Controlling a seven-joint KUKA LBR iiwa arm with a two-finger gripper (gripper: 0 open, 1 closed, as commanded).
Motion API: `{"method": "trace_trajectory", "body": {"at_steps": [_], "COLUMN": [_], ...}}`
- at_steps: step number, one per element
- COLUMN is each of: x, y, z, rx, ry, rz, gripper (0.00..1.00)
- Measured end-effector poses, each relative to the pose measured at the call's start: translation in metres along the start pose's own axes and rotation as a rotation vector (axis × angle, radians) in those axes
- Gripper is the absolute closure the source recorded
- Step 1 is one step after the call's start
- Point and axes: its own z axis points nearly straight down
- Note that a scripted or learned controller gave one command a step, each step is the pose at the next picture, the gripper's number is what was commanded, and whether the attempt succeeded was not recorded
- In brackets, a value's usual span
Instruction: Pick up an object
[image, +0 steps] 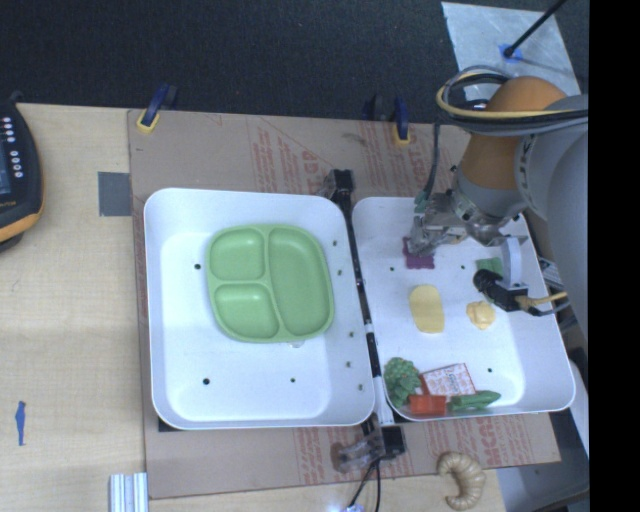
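fingers (422, 245): down in right white bin (540, 385), spread unclear, cannot tell
small purple block (420, 260): directly beneath fingers
pale yellow oblong piece (428, 308): below fingers, apart

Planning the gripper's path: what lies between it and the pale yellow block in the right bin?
In the camera view, a small purple object sits just under the gripper; from there to the pale yellow block is bare white bin floor.

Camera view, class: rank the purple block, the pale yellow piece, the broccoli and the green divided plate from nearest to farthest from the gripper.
Measured from the gripper:
1. Purple block, just below it.
2. Pale yellow piece, mid right bin.
3. Broccoli, right bin's near-left corner.
4. Green divided plate, left bin; close to broccoli's distance.
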Motion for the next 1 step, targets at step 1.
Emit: {"method": "trace_trajectory", "body": {"at_steps": [1], "x": [-0.0001], "y": [-0.0002], "z": [0.0006], "rx": [0.001], "ry": [0.000], "rz": [0.000], "gripper": [0.00]}}
